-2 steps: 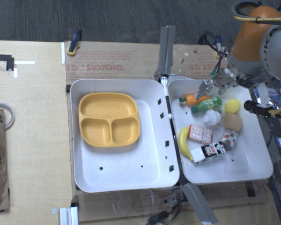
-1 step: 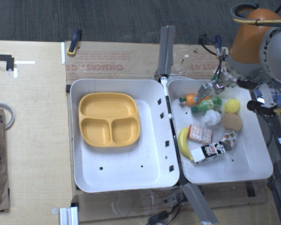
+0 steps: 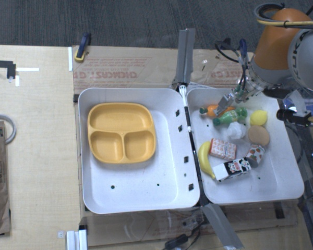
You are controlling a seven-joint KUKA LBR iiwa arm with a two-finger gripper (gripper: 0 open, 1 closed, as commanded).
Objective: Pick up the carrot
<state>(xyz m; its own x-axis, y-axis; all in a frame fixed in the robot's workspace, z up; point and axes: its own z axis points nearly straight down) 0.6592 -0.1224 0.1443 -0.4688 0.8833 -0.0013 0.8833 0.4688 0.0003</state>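
Observation:
The carrot [image 3: 212, 109] is a small orange piece with a green top, lying at the back left of the right bin [image 3: 281, 189]. My gripper [image 3: 228, 101] hangs just to the carrot's right, low over the bin, with its fingers pointing down and left toward the carrot. A green bottle-shaped toy [image 3: 230, 116] lies right below the gripper, touching the carrot's side. The carrot is not between the fingers as far as the view shows.
The right bin also holds a yellow lemon [image 3: 259, 118], a brown egg-like item [image 3: 259, 135], a banana [image 3: 205, 159], a small red-and-white box [image 3: 223, 149], a black-and-white carton [image 3: 235, 168] and a white crumpled thing [image 3: 235, 131]. A yellow divided plate [image 3: 122, 133] sits in the left bin [image 3: 94, 191].

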